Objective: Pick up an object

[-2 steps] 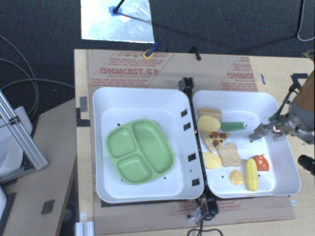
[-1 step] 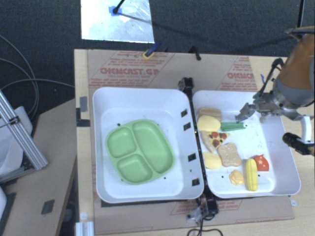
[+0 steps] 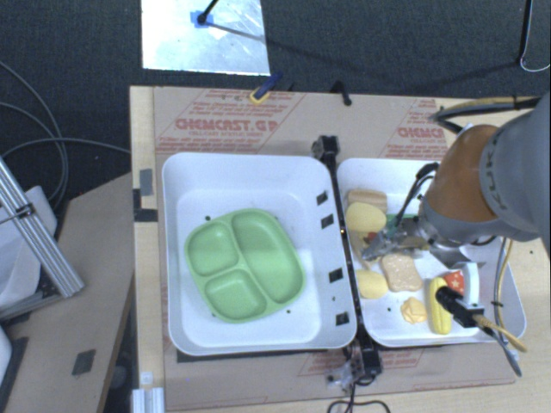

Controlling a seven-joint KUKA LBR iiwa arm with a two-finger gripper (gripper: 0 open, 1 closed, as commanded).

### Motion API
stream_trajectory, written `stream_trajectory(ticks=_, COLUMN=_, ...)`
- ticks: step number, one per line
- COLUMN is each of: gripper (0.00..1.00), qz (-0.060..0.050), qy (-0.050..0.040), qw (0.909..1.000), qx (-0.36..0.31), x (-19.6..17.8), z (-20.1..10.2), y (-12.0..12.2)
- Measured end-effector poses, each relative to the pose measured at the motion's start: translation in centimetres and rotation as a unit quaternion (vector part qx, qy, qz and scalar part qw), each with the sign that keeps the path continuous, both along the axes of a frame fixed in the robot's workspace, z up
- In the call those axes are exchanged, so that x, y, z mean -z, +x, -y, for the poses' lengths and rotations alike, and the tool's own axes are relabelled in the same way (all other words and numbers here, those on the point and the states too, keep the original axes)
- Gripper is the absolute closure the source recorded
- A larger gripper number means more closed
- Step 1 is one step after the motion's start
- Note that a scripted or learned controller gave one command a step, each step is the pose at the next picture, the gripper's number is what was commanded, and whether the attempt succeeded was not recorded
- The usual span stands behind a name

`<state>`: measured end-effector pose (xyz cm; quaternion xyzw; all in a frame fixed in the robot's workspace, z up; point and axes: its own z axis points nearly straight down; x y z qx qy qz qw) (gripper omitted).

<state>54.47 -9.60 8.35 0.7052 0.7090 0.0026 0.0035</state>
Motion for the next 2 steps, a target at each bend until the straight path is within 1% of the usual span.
stream_trajectory(ticks=1, gripper=0.00, qz=0.000, qy=0.0001, qw=1.0000, qx=-0.001, x=-0.4, z=-0.6, y=6.0)
stream_trajectory(ticks=2, gripper=0.00, qz=0.000, qy=0.0003, qw=1.0000, qx=0.005, x=-0.6, z=3.5, y=-1.9)
